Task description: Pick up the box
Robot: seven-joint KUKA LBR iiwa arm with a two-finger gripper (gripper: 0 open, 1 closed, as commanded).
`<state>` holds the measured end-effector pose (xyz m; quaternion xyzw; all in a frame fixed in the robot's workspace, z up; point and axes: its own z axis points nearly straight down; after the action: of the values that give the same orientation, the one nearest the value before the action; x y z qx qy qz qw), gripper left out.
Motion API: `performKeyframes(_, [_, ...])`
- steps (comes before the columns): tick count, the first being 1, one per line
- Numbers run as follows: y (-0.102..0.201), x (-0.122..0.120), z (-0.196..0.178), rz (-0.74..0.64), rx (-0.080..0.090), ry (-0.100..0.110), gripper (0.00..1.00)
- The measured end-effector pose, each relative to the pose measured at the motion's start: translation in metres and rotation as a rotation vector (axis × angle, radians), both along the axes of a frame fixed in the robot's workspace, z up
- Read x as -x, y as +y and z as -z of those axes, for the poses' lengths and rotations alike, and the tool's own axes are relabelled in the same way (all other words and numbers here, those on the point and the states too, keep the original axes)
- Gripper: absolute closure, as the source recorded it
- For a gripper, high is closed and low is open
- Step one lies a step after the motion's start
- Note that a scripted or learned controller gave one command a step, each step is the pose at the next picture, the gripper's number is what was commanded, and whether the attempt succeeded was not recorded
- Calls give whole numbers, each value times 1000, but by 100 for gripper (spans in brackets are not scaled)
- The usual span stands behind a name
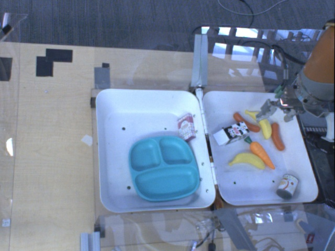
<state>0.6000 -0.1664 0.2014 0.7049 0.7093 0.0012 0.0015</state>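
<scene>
From the camera view above the tabletop [52,140], the task looks to be at its approach step. The gripper [277,107] hangs over the upper right of the right bin [309,192], its fingers spread apart with nothing between them, above the yellow and orange toy food. The box [231,134] — a small black-and-white carton with a printed, cow-like pattern — lies flat near the left wall of that bin, well apart from the gripper and not yet touched.

As a judgement, the next move calls for a shift leftward and down, with the fingers straddling the carton's short sides; a red sausage [246,121] and the green top of a carrot [261,155] lie just beside it, so room is tight.

Shapes and surfaces: the box is flat-faced and hard-edged, likely thin card, while a banana [247,161] is a smooth curved plastic. A small can [287,186] lies at the bin's lower right. In the left bin [115,114] a glossy teal divided plate [164,167] has 3 compartments, and a crinkled red-and-white packet [186,126] sits just beside its upper edge.
</scene>
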Motion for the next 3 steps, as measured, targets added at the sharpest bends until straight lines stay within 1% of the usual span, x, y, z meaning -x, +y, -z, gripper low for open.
performKeyframes(1, [-37,-4,103,104,-1,2,0])
performKeyframes(2, [-37,-9,86,99,2,-13,100])
performKeyframes(3, [0,-71,-50,117,2,-6,100])
